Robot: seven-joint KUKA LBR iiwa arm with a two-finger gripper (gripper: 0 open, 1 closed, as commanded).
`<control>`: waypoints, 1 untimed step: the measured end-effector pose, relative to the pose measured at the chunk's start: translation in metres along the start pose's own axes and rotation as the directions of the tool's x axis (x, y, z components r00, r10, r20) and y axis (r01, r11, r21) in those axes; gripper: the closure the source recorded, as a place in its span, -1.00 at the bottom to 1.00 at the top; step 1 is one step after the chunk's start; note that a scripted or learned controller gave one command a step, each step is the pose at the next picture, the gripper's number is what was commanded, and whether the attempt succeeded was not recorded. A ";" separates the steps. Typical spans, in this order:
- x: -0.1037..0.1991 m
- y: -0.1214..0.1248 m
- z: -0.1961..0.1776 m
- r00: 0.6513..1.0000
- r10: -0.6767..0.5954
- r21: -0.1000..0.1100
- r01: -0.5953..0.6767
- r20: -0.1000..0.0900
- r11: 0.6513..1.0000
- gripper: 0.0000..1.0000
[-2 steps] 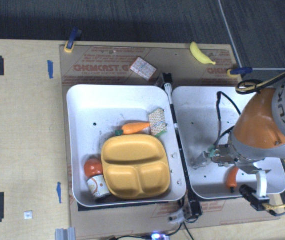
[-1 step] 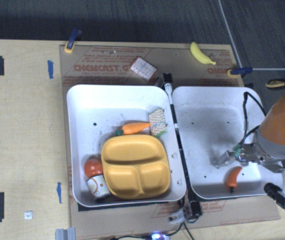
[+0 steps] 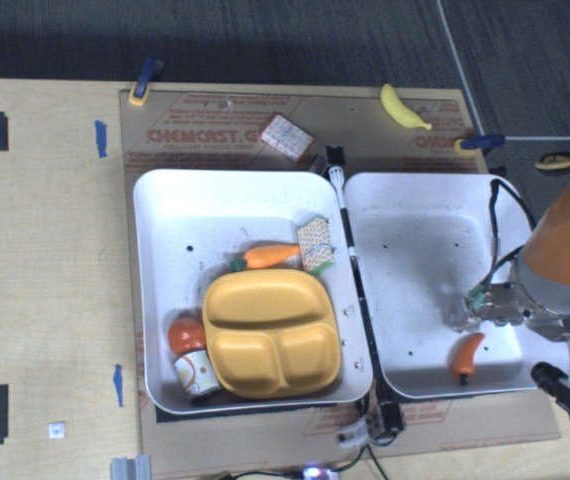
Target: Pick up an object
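A small orange, carrot-like piece (image 3: 467, 356) lies near the front edge of the right bin (image 3: 415, 248). My gripper (image 3: 477, 311) hangs over the right side of this bin, just behind and above that piece, at the end of the arm with the orange band (image 3: 565, 243). Nothing is visibly held. In the left bin (image 3: 165, 228) lie a yellow divided tray (image 3: 270, 330), an orange carrot (image 3: 270, 256), a patterned packet (image 3: 314, 242) and a red-and-white can-like toy (image 3: 191, 353).
Behind the bins, on the cardboard, rest a yellow banana (image 3: 404, 108) and a patterned block (image 3: 285, 136). Blue clamps (image 3: 146, 76) hold the cardboard. A black cable (image 3: 495, 218) loops over the right bin's rim. The bins touch along a middle wall (image 3: 353, 268).
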State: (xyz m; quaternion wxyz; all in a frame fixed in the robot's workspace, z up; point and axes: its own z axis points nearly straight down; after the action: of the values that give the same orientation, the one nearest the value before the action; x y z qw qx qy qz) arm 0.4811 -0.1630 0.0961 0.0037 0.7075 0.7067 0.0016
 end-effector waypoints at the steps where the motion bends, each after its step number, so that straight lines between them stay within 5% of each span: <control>1: 0.067 0.018 0.010 1.000 -0.003 0.003 0.003 -0.003 1.000 1.00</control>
State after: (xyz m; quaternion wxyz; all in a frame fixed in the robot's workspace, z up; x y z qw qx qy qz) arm 0.4990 -0.0959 0.0863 0.0016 0.7065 0.7077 0.0015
